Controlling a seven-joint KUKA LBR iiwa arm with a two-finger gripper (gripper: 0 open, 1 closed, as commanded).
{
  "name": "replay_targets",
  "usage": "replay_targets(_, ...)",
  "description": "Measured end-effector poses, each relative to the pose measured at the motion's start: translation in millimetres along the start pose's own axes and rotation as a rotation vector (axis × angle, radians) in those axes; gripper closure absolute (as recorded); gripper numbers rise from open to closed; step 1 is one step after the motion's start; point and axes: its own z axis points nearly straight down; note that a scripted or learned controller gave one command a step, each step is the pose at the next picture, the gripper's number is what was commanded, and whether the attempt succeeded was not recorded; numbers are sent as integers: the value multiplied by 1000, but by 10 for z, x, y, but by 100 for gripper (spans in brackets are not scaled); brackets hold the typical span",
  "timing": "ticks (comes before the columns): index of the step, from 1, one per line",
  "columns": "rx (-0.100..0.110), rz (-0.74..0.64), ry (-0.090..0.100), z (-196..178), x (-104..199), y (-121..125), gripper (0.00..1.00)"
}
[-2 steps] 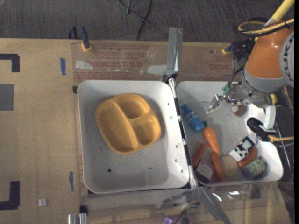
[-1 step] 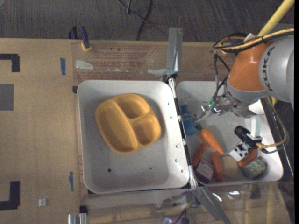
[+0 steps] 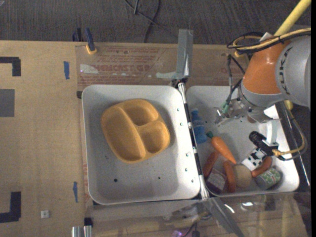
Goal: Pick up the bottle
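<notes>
The bottle [image 3: 198,127], blue, lies in the right bin [image 3: 292,174] against its left wall, close to the divider between the two bins. The gripper [image 3: 228,113] hangs over the upper middle of the same bin, to the right of the bottle and slightly above it in the camera view, apart from it with bare white floor between them. Whether the gripper is open or closed cannot be told at this size. Just below the bottle lies a carrot [image 3: 223,149], and further down a cluster of small food items and a can [image 3: 268,178]. The left bin [image 3: 94,147] holds a yellow divided plate [image 3: 136,130]. The letters "KUKA" run down the grey arm [image 3: 291,70].
</notes>
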Motion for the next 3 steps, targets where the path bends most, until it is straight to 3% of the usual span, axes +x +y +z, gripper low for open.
replay_targets(1, 7, -62, 5, -1544, 561, 150, 100)
replay_targets(2, 12, 206, 5, -1661, 111, -254, 100)
replay_targets(3, 11, -31, 6, -1868, 19, -581, 100)
